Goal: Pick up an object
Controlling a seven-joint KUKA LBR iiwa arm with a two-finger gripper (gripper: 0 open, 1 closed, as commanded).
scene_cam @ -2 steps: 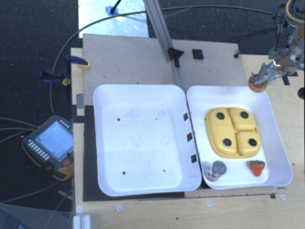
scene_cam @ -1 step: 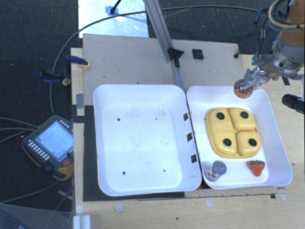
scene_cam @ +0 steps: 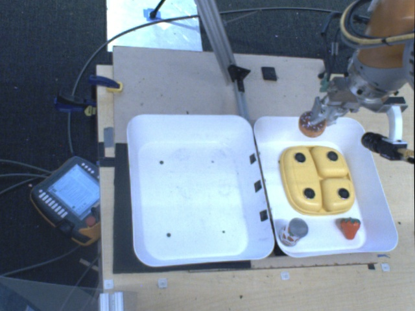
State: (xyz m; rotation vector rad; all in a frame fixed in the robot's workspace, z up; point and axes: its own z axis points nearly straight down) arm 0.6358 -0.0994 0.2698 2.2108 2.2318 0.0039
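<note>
Where claw point(scene_cam: 319, 120) meets donut point(scene_cam: 312, 126), yellow tray point(scene_cam: 317, 179) near

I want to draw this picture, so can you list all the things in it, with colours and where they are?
bins: 2, white, side by side on the bench
tray: 1, yellow with black dots, middle of right bin
donut: 1, brown, far edge of right bin, under the pincer
strawberry: 1, red, near corner of right bin
can: 1, grey top, near left corner of right bin
handheld controller: 1, orange and grey, floor at left
arm: 1, grey and orange, upper right
pincer: 1, grey, at the donut
</note>
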